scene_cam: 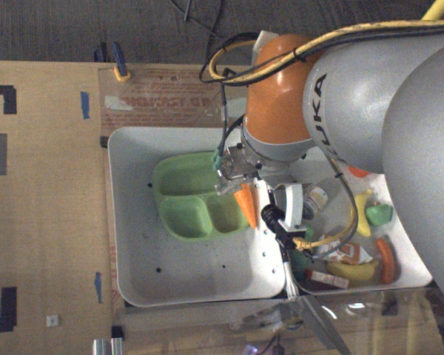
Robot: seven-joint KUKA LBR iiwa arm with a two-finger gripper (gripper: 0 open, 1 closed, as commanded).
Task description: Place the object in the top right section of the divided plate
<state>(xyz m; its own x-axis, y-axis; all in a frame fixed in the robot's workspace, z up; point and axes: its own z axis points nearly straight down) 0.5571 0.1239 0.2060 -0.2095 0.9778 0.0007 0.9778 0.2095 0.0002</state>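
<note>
Gripping an orange carrot, the end effector hangs closed over the green divided plate's right edge in the left bin.

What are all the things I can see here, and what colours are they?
Divided plate: 1, green, in the left white bin.
Carrot: 1, orange, at the plate's right edge, just under the gripper.
White bins: 2, side by side on the bench.
Banana: 1, yellow, in the right bin.
Green toy: 1, in the right bin, near its far right side.
Red-orange piece: 1, right bin, beside the banana.
Clamp: 1, blue and orange, at the bench's top edge.
Blue tape: a few strips on the brown board.
Arm: 1, grey with an orange band, reaching in from the right.
Gripper: 1, over the plate.
</note>
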